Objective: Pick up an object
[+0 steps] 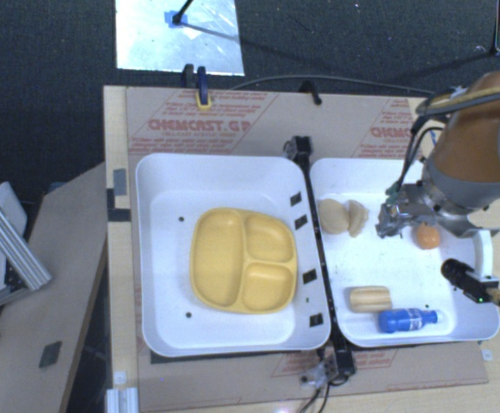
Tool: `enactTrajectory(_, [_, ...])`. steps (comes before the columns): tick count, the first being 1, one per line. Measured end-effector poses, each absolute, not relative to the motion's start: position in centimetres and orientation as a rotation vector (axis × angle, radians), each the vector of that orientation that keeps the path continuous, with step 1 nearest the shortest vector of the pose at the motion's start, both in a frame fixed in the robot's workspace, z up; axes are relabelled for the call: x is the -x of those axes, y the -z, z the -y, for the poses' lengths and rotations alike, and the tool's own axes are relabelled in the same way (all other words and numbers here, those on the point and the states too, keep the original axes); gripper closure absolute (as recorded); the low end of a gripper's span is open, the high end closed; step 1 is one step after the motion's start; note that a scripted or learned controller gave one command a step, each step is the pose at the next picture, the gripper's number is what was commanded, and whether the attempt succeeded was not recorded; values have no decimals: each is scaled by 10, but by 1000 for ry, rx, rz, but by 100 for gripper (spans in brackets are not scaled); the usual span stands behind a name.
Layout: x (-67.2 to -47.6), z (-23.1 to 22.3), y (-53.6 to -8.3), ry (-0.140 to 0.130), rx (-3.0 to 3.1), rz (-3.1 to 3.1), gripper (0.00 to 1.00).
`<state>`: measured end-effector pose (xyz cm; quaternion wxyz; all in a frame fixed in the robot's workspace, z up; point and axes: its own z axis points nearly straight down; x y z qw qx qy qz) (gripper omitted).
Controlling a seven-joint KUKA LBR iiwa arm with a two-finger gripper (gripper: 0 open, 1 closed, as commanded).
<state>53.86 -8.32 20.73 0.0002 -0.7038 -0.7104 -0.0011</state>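
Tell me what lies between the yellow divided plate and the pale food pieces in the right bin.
In the camera view, the two bins' adjoining white walls with black clips lie between the yellow divided plate and the pale food pieces.

We read one marking: red print "CHEMCAST GP" on the brown protective sheet (200,120) under the bins, at twelve o'clock from the left bin (159,231). A second red print of the same kind sits at twelve o'clock from the right bin (366,169), upside down and partly covered.
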Motion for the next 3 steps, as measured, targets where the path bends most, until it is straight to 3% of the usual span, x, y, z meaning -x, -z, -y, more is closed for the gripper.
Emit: enactTrajectory(3, [-527,-83,-227,4,2209,2233,100])
